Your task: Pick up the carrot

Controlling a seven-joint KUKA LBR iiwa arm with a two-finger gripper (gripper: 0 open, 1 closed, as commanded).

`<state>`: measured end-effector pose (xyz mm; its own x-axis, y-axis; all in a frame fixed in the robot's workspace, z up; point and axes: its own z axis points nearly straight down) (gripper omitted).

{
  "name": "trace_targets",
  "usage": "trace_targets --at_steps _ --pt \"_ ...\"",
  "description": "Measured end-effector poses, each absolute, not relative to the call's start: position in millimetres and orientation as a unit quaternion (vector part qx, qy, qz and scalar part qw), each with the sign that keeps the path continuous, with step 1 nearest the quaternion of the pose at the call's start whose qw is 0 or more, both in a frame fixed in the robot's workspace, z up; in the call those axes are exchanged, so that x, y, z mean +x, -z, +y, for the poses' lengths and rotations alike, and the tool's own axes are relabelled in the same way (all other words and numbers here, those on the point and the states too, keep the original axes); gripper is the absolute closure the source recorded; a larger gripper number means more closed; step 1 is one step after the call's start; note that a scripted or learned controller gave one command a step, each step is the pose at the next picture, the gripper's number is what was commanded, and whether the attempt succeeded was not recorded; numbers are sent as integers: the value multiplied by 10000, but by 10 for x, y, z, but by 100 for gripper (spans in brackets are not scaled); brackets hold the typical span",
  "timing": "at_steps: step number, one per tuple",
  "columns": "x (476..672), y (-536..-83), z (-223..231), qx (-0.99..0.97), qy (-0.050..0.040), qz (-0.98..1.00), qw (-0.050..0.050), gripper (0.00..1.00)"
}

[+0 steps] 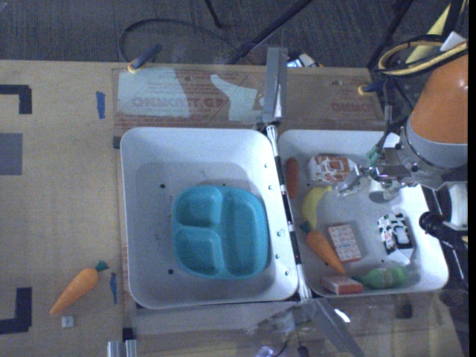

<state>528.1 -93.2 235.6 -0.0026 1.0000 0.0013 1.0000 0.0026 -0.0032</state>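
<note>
An orange carrot [324,248] with a green top lies in the right bin [435,274], near its left wall, pointing toward the front right. A second carrot [74,289] lies on the bench outside the bins at the front left. My gripper [374,177] hangs over the back middle of the right bin, beside a small white and orange carton [330,168]. It is well behind and to the right of the bin's carrot, and nothing shows in its grasp.
Around the carrot in the right bin lie a banana [315,204], a red sausage [292,177], a cracker box [345,242], a cow-pattern carton [394,233], a green bottle [386,277] and a small orange box [341,285]. The left bin [149,155] holds a blue divided plate [220,231].
</note>
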Motion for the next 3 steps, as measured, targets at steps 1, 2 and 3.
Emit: trace_targets --at_steps 1,2,3 --pt "5092 -1830 -553 -5639 -5 -8259 18 0" --pt "4797 -1665 -1012 -5222 -2 -8528 16 0" --pt "4918 -1075 -1044 -6174 33 -7866 -75 0"
